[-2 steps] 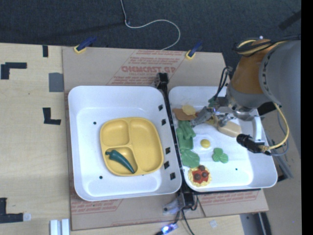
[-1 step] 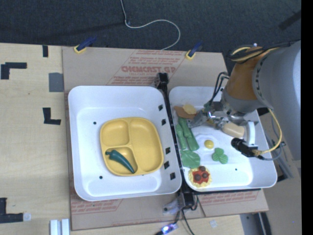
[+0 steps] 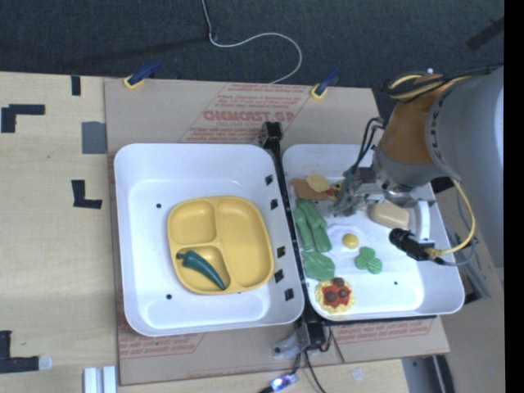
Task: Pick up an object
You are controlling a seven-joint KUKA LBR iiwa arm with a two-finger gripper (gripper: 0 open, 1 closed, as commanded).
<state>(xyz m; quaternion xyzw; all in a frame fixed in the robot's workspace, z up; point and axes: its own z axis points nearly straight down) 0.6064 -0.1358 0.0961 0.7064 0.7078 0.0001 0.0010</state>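
1. Apparently nothing is lifted yet: the toy food, including green beans (image 3: 312, 225) and a small pizza (image 3: 334, 295), lies in the right bin (image 3: 438, 301).
2. The end effector (image 3: 348, 196) hangs low over that bin's far-left part; whether it grips anything, I cannot tell.
3. The left bin (image 3: 139, 301) holds a yellow tray (image 3: 246, 236).
4. Both bins sit on cardboard on the table (image 3: 49, 260).

Cardboard sheet (image 3: 237, 117) under bins; white cable (image 3: 254, 39) on dark cloth.
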